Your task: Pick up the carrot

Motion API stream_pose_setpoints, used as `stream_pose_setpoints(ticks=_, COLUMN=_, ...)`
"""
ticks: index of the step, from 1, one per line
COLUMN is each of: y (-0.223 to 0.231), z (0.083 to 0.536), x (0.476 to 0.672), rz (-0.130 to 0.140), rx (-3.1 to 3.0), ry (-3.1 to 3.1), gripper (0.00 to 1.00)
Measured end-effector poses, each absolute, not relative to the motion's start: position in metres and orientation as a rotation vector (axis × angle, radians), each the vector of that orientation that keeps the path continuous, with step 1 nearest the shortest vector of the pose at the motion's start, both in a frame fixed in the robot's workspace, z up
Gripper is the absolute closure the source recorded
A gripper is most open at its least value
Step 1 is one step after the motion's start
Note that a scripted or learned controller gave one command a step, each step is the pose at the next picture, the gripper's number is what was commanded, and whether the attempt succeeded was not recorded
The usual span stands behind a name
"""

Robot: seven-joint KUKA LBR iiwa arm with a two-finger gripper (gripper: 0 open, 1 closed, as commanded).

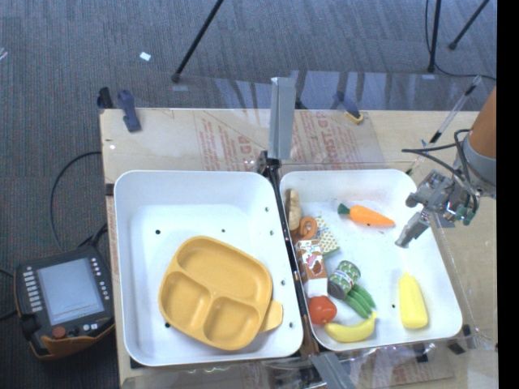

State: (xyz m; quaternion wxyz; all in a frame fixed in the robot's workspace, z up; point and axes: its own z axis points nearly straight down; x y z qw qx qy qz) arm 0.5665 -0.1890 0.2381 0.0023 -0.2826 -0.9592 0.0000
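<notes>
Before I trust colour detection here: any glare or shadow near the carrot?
In the camera view the carrot is evenly lit and sharp, with a faint shadow beneath; the white bin is bright but not blown out; the gripper looks slightly blurred.

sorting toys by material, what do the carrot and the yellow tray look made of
Carrot: probably moulded plastic, smooth even orange with a green stub end, too uniform for a real one. Yellow tray: likely matte plastic, one flat colour with rounded moulded compartments and soft edges.
</notes>
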Motion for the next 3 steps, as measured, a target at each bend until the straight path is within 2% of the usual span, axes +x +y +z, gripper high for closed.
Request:
stream_pose_setpoints(ticks=1, y=-0.197, z=0.116, x=0.617, rz=0.003, rx=-1.397, ry=-2.802, gripper=0.0)
stream_pose_setpoints(ticks=2, y=-0.197, z=0.084, x=0.636, rz=0.005, rx=-1.941, ry=-2.463, gripper=0.0)
stream_pose_setpoints(ticks=3, y=-0.193, z=0.093, x=0.637, rz=0.007, rx=-1.928, ry=-2.471, gripper=1.0)
